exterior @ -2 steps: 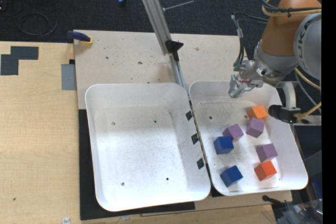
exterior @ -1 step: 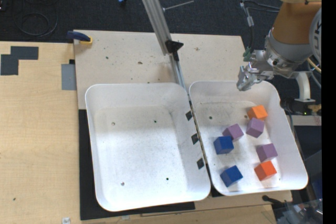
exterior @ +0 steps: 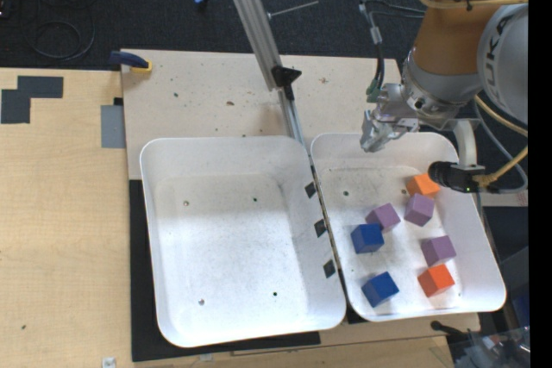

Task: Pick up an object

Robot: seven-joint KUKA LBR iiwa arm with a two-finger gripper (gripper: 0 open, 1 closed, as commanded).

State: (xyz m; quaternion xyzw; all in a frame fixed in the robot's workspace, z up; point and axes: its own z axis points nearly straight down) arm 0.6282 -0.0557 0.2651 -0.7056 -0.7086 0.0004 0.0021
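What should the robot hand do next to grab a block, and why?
Probably move toward the near side of the right bin and come down over a block. The gripper hangs above the bin's far edge, nothing seen in it, while the blocks, such as the purple block, lie nearer the camera.

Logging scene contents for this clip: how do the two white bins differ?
The right bin holds seven small blocks: two blue, three purple, two orange; no blocks lie in the left bin, whose floor shows dark specks. The gripper hangs at the right bin's far rim, away from the left bin. Both are shallow, white, and set side by side.
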